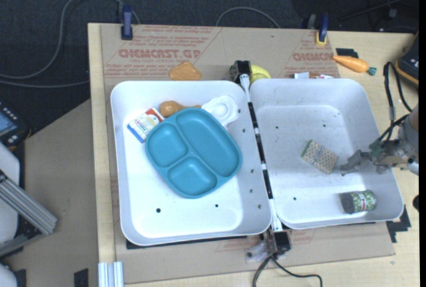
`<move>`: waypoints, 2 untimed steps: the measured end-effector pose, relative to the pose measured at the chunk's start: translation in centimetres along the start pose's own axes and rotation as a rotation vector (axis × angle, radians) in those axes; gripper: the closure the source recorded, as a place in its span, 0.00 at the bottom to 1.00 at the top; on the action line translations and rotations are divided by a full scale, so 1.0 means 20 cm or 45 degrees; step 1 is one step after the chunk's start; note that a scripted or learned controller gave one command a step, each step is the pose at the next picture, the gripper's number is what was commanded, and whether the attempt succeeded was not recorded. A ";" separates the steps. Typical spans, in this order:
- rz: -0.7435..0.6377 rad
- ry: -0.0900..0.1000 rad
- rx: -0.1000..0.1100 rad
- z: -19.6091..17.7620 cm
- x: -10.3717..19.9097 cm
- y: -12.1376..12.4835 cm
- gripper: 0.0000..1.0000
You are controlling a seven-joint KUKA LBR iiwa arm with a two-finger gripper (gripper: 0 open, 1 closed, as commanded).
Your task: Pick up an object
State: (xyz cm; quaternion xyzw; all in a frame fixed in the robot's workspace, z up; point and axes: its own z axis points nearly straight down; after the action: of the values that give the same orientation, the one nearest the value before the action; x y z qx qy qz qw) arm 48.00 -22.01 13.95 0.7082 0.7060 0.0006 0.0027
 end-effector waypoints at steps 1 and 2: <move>-0.009 0.000 -0.003 -0.13 0.01 0.30 0.00; -0.012 0.002 -0.001 0.12 0.38 0.63 0.00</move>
State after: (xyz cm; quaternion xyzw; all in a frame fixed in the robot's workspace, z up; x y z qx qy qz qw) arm 60.54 -14.55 11.62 0.7049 0.7093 0.0014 0.0022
